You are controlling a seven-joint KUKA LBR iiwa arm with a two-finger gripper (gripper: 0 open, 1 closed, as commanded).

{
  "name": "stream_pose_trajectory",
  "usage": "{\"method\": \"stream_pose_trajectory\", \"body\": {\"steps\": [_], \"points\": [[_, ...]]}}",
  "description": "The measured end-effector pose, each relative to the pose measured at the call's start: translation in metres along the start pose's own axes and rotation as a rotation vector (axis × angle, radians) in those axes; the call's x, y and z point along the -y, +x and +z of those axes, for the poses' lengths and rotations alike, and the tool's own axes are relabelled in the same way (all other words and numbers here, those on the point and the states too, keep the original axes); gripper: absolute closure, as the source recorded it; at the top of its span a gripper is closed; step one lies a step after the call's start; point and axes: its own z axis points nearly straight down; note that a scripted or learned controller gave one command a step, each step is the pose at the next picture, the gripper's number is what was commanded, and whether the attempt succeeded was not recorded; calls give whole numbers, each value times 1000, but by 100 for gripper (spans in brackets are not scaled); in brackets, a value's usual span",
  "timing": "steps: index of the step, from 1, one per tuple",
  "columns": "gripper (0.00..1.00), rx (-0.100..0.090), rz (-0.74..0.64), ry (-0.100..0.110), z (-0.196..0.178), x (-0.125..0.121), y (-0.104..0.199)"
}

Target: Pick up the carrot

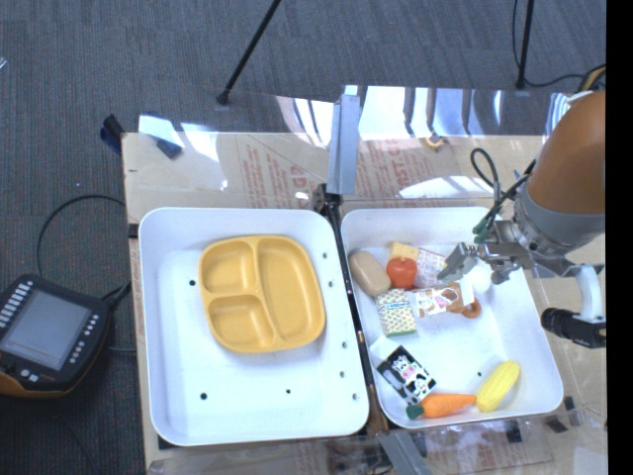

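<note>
A: Where's the carrot [443,404]?

B: Lying flat at the near edge of the right bin [514,339], close to the front wall. It is orange, tapered, with a small green stub at its left end, and it points left to right.

A: What is next to it?

B: A black-and-white cow-patterned carton [406,374] just up and left of the green end, touching or nearly so. A yellow corn cob [498,385] sits at the carrot's right tip, tilted up to the right, very close; I cannot tell if they touch.

A: And further up the bin?

B: A small patterned box [396,314], a pink-and-white packet [439,300], an orange ring-shaped piece [470,309], a red tomato [402,272] with a yellow block [404,251] behind it, and a tan potato-like lump [369,273] by the left wall.

A: The pincer [479,261]?

B: It hangs over the upper part of the right bin, near the packet and well apart from the carrot. Its fingers look spread apart with nothing between them.

A: The other bin?

B: The left bin [178,364] holds a yellow divided plate [262,292] with three compartments. Both bins rest on the tabletop [198,171].
</note>
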Motion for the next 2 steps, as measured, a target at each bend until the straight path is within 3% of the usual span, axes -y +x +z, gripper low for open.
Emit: {"method": "stream_pose_trajectory", "body": {"steps": [1,2], "points": [[0,1,217,1,-42,44,55],[0,0,469,5,-13,74,52]]}}
